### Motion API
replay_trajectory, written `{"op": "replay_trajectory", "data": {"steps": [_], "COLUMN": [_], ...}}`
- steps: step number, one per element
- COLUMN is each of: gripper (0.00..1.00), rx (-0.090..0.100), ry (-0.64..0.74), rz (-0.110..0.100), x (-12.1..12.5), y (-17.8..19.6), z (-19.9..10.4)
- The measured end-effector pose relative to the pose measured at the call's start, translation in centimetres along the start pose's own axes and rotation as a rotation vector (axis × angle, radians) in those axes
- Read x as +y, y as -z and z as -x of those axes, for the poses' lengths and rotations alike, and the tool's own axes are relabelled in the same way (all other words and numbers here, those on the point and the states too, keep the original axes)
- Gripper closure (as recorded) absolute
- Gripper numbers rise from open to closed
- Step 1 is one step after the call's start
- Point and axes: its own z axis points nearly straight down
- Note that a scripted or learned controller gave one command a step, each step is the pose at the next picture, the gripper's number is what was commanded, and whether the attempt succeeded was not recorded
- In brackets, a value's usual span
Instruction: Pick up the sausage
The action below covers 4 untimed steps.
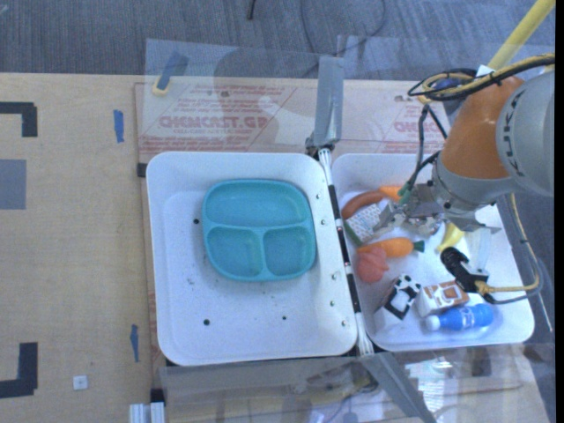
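The pincer (398,217) is lowered beside the sausage (359,203) for a grasp; its state cannot be told.

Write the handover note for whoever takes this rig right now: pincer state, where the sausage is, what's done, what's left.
Pincer: low in the right bin, among the toys near its left wall; open or shut cannot be told.
Sausage: the reddish-brown piece lying in the right bin's upper left, just left of the pincer, not lifted.
Teal plate: in the left bin.
Done: arm is over the sausage area.
Left: grasp the sausage and lift it.
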Motion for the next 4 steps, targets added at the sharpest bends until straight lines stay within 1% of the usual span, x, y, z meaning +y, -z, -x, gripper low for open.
{"op": "replay_trajectory", "data": {"steps": [1, 2, 3, 4], "gripper": [0.0, 0.0, 0.0, 0.0], "rx": [-0.004, -0.002, -0.002, -0.002], "ry": [-0.199, -0.17, -0.219, -0.528], "rz": [0.019, 0.003, 0.015, 0.003], "x": [6.2, 8.1, 8.4, 7.2], "y": [-1.7, 7.2, -0.6, 9.3], "z": [0.2, -3.1, -1.1, -6.3]}}
